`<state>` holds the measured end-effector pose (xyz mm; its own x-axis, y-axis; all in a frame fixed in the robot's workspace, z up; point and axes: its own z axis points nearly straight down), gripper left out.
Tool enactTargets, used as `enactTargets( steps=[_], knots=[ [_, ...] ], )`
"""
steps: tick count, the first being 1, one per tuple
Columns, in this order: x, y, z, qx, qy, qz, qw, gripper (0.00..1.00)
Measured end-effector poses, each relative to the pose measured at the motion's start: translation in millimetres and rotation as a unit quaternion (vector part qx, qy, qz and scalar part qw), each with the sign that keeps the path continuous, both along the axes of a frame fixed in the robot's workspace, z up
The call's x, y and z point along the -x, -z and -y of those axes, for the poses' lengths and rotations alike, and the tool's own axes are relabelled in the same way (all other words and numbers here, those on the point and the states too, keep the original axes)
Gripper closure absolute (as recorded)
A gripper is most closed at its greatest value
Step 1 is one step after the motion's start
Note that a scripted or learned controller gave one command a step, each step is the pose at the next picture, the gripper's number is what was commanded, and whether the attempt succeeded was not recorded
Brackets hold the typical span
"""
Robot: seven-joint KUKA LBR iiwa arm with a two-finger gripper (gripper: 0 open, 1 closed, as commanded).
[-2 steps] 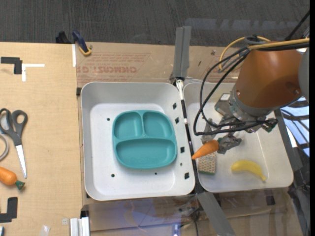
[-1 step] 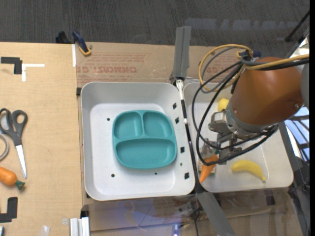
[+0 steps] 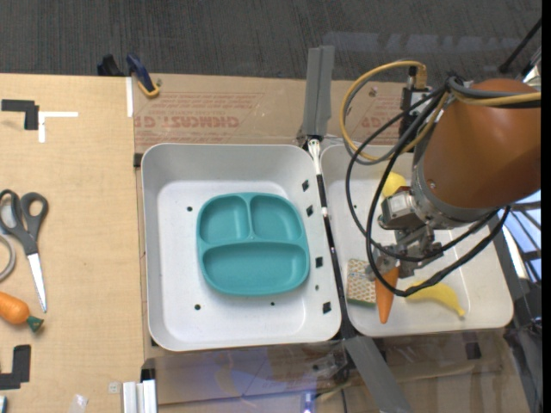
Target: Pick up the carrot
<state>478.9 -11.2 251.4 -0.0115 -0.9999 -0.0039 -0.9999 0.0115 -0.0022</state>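
We saw two white bins side by side on the tabletop [image 3: 69, 188]. The left bin [image 3: 164, 256] had a teal plate [image 3: 253, 243] in it, with three parts. The right bin [image 3: 482, 304] was where the arm [image 3: 482, 144] reached in, and its big orange band sat over the top of that bin. Black and yellow cables [image 3: 370, 144] looped around the arm. The pincer [image 3: 394, 261] pointed down near the front of the right bin. The carrot [image 3: 385, 298] was right under it, with its fat end up at the pincer and its thin tip pointing toward the front wall of the bin. The fat end went in between the pincer's tips, so the pincer looked clenched on the carrot. Just beside the carrot, on its left, lay a small speckled block [image 3: 361, 284]. On its right lay a yellow banana [image 3: 439, 297]. Another yellow thing [image 3: 393, 184] peeked out behind the arm, but we could not tell what it was. Far off on the tabletop, to the left of the bins, we saw scissors [image 3: 28, 239] and a small orange toy [image 3: 14, 310] near the edge.
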Motion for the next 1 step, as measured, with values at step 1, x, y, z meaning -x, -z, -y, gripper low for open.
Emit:
enactTargets(
  steps=[1],
  knots=[
    [1.3,60.2,3.6,0.0004,-0.179,-0.002,0.9838,1.0]
  ],
)
